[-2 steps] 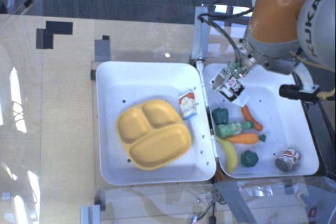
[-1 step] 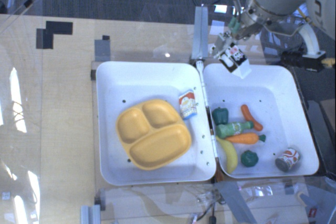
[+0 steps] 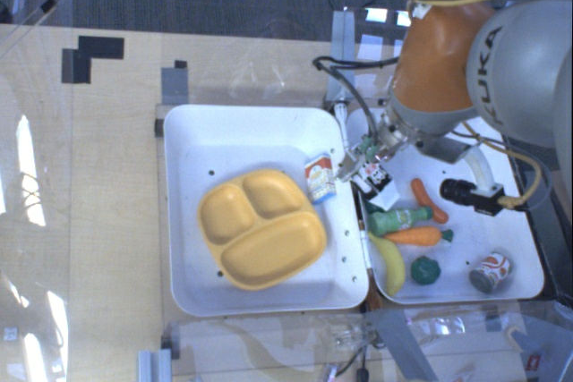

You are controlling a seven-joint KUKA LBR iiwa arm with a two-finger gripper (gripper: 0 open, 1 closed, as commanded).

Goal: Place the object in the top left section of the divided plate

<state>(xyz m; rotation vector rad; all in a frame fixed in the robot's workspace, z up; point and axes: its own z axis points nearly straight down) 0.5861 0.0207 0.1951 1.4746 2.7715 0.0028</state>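
Observation:
The yellow divided plate (image 3: 261, 228) lies in the left white bin (image 3: 192, 192), with two small sections at its top and one large section below. A small white carton with red and blue print (image 3: 320, 177) hangs tilted just right of the plate's upper right section, near the bin's right wall. My gripper (image 3: 340, 171) reaches in from the right over the wall between the bins. Its fingertips (image 3: 346, 165) are closed on the carton's right edge. The top left section (image 3: 226, 208) holds nothing.
The right bin (image 3: 524, 286) holds a black-and-white item (image 3: 381, 180), a green bottle (image 3: 400, 219), a carrot (image 3: 416, 237), a red pepper (image 3: 429, 199), a banana (image 3: 389, 262), a green ball (image 3: 425, 270) and a can (image 3: 491, 272). The arm (image 3: 448, 58) covers its top.

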